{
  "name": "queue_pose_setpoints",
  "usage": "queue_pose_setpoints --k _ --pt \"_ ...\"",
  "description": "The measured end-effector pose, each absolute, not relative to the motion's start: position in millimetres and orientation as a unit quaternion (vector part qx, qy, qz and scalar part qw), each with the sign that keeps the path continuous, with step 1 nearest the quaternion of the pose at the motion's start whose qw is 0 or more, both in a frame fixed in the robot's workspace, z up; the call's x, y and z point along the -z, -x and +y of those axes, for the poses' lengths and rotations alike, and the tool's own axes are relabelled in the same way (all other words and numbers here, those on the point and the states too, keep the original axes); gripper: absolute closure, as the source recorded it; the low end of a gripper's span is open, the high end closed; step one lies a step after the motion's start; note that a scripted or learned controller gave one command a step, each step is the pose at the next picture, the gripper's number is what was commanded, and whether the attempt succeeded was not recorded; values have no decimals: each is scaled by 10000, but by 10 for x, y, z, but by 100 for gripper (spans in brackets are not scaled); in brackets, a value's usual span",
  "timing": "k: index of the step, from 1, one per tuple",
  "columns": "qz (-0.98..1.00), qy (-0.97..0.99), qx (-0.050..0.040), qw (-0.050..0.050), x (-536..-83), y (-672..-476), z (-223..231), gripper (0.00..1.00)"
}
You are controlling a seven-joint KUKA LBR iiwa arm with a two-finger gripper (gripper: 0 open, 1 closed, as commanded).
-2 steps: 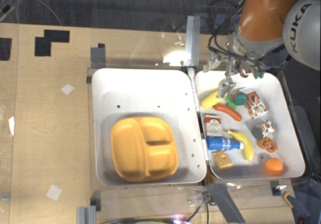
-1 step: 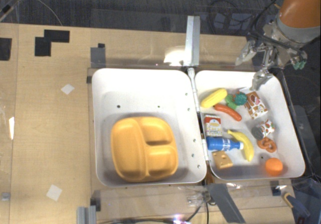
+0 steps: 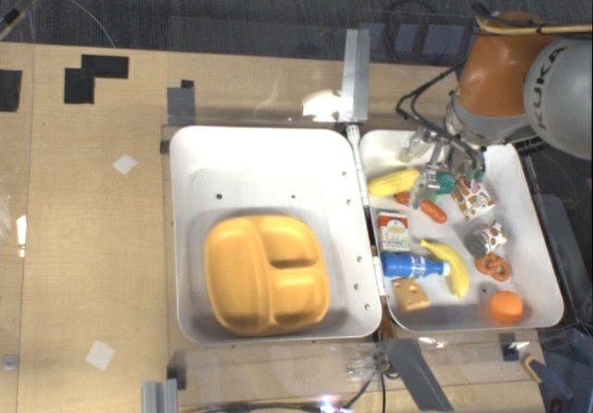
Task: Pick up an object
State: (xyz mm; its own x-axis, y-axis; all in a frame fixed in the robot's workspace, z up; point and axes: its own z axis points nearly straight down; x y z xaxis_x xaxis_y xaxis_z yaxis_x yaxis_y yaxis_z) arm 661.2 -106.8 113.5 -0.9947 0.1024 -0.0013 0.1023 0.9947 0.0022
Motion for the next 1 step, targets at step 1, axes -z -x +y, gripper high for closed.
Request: queue_pose_setpoints --k 1 --pt "9879 1547 10 65 -891 -6560 -1066 0"
